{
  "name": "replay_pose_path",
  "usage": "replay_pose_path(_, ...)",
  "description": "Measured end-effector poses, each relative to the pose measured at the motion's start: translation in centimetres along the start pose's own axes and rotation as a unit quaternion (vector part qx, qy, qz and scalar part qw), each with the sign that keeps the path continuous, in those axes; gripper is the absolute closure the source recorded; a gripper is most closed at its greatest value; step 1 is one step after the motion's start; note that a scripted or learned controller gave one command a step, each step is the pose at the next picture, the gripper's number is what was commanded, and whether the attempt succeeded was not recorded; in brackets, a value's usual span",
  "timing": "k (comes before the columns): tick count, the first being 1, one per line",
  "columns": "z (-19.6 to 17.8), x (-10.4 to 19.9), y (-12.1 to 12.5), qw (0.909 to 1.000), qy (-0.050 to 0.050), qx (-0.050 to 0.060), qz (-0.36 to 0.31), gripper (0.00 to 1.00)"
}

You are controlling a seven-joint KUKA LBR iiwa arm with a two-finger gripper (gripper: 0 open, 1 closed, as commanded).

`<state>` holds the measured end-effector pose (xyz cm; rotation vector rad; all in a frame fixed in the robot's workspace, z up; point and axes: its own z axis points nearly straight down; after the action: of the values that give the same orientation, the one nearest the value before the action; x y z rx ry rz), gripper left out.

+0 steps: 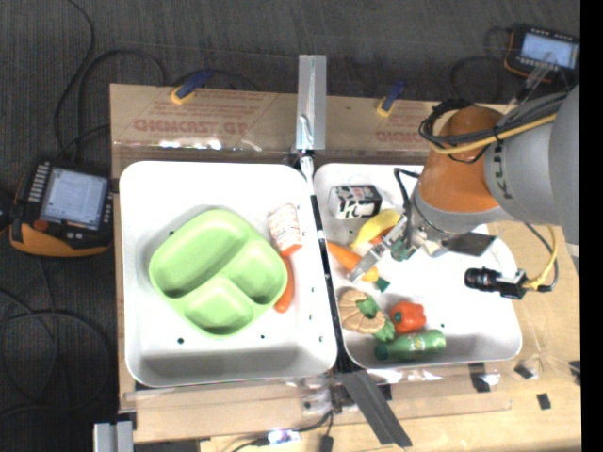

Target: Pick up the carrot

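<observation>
- Camera view: two shallow white bins sit side by side on the bench, the left bin (141, 337) and the right bin (490, 342), parted by a shared wall down the middle.
- The grey arm (528, 172) with its orange band reaches in from the right over the right bin, wrist tilted down toward the bin's left half.
- The gripper (369, 255) hangs low over that bin, its fingers pointing left and down; their tips are just at the carrot and the banana, and whether they are apart or together cannot be told from here.
- The carrot (342, 256) lies in the right bin near the dividing wall, slanting, just beside the fingertips; it is not seen between the fingers.
- A yellow banana (374, 225) lies just above the carrot, partly under the gripper.
- A black-and-white carton (355, 200) rests at the bin's upper left.
- Lower in the same bin: a round tan item (356, 310), a red pepper (408, 316) and a green bottle (411, 345) lying on its side.
- The left bin holds a green divided plate (217, 269); a small white bottle with a red cap (285, 227) lies at its right rim, and a thin orange piece (285, 288) lies below it along the plate's edge.
</observation>
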<state>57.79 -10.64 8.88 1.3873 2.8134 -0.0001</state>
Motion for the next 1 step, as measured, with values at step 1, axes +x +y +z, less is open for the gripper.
replay_pose_path(1,0.01,-0.95,-0.17,0.9875,0.001,-0.003,0.157,0.00)
